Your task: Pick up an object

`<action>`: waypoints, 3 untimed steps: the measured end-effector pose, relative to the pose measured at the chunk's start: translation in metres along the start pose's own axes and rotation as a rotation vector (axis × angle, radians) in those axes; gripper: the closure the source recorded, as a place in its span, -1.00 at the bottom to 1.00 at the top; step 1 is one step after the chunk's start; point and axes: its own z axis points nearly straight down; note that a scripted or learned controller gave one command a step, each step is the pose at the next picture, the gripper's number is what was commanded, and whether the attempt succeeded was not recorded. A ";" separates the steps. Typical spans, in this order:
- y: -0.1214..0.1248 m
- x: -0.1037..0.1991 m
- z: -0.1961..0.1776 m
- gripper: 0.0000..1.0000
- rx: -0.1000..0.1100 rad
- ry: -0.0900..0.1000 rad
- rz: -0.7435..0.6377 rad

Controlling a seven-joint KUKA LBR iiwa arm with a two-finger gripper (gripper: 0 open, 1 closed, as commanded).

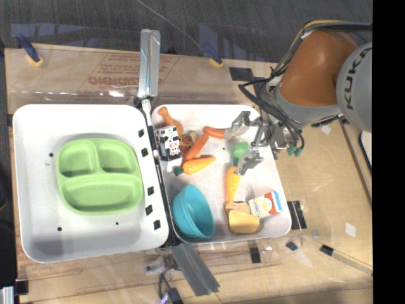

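The hand (244,139) is hanging over the right bin (278,170), near its right wall, with its two fingers (240,124) spread apart and nothing between them; a small green piece (240,149) is lying in the gap just under them, and whether metal is touching it cannot be told.

Nearest the camera, along the bin's front edge, a blue bowl (192,212) is tilting on its side, a yellow block (243,221) is sitting beside it, and a small white and orange carton (266,205) is leaning against the block. A little farther in, a carrot-like piece (233,183) is lying upright just below the hand. To its left, an orange and yellow vegetable (199,165) is lying beside a longer orange stick (197,145), with a small printed white box (168,140) against the dividing wall. At the far side, a curved orange piece (169,118) and an orange sausage shape (214,132) are resting, crowding the hand on its left.

The left bin (38,227) is carrying a green divided plate (99,175). Both bins are sitting on the desk (335,220), which is covered at the back by clear plastic sheeting (95,68), with dark carpet (82,5) lying beyond.

The arm (316,68) is reaching in from the right, its orange band bulging above the wrist, with black cables (259,94) looping down toward the hand.
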 end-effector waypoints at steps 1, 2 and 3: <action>0.017 -0.078 0.113 -1.00 0.000 -0.006 0.341; -0.010 0.002 0.126 -1.00 0.000 0.000 0.341; -0.008 0.000 0.115 1.00 0.000 -0.003 0.331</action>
